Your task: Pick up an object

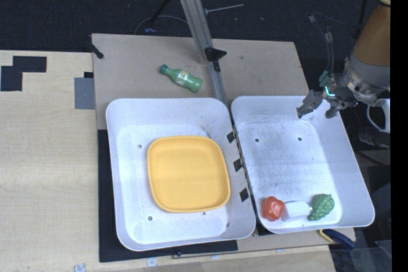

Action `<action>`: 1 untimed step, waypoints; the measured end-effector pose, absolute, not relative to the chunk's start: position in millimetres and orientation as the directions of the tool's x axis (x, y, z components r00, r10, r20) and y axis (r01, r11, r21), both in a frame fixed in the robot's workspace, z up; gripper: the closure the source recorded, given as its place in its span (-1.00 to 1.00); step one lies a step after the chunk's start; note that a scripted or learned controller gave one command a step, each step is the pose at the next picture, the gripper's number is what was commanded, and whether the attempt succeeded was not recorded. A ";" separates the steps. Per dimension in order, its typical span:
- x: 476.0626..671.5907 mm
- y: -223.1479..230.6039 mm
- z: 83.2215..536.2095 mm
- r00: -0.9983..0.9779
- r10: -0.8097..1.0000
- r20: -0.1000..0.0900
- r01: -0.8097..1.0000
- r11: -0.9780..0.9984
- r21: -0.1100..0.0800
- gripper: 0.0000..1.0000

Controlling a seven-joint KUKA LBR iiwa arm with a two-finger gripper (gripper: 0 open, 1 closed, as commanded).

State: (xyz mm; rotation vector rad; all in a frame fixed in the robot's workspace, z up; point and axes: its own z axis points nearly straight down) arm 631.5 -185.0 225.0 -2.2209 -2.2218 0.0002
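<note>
My gripper (pixel 317 107) hangs over the far right corner of the right bin (pixel 299 156), its two dark fingers spread open with nothing between them. At that bin's near edge lie a red tomato-like toy (pixel 273 207), a small white block (pixel 296 209) and a green broccoli-like toy (pixel 321 206), side by side and well below the gripper. A yellow square plate (pixel 188 172) lies flat in the left bin (pixel 127 130).
A green toy bottle (pixel 181 78) lies on the bench behind the left bin. A slanted aluminium rail (pixel 199 16) rises behind the gap between the bins. Black clips (pixel 236 164) sit along the divide.
</note>
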 end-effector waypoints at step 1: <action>631.5 -185.0 224.9 0.000 1.000 0.000 1.000 0.000 0.000 -1.00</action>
